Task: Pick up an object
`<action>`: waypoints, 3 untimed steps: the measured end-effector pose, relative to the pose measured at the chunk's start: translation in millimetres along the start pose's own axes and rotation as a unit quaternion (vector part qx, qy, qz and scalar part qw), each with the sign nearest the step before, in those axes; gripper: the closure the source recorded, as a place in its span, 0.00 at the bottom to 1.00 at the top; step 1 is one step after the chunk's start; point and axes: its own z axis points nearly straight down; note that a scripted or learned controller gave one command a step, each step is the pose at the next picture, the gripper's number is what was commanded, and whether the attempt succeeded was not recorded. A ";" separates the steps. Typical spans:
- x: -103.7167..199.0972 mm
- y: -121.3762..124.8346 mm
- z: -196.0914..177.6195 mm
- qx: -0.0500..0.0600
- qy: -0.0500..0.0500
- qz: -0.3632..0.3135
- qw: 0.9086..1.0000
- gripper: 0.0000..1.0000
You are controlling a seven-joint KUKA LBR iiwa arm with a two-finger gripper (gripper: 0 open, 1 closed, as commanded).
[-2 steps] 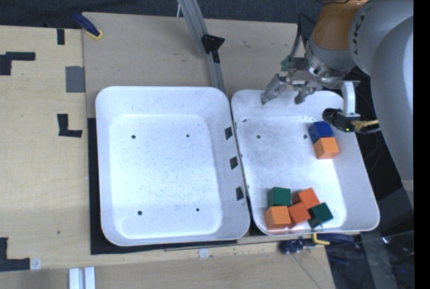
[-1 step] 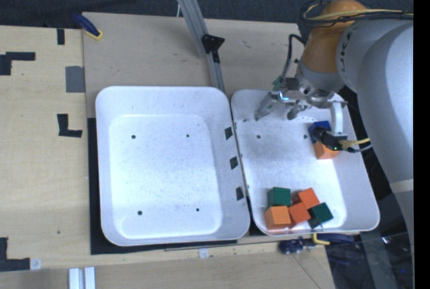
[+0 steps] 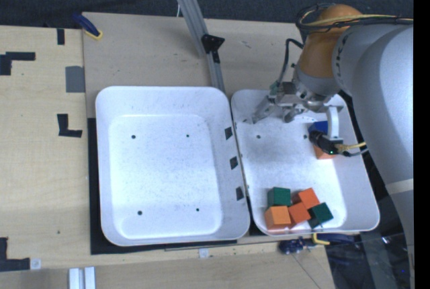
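My gripper [image 3: 274,114] hangs over the far part of the right bin [image 3: 285,160], its fingers spread apart and open with nothing between them. At the bin's near end lies a cluster of blocks: a green block [image 3: 279,197], an orange block [image 3: 308,198], another orange block [image 3: 277,216] and a dark green block [image 3: 320,214]. A blue block [image 3: 320,128] and a small orange block [image 3: 324,152] lie near the right wall, just right of the gripper and partly hidden by its body and cable.
The left bin [image 3: 161,167] sits beside the right one. A slanted metal pole [image 3: 191,9] rises behind the bins. My grey arm [image 3: 386,93] covers the right bin's far right corner.
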 end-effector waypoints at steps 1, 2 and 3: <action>0.9 0.7 -11.3 -0.001 0.000 -0.001 1.000 1.00; 3.0 -1.2 -54.1 -0.004 0.001 0.000 1.000 1.00; 11.7 -6.3 -104.4 -0.004 0.001 0.000 1.000 1.00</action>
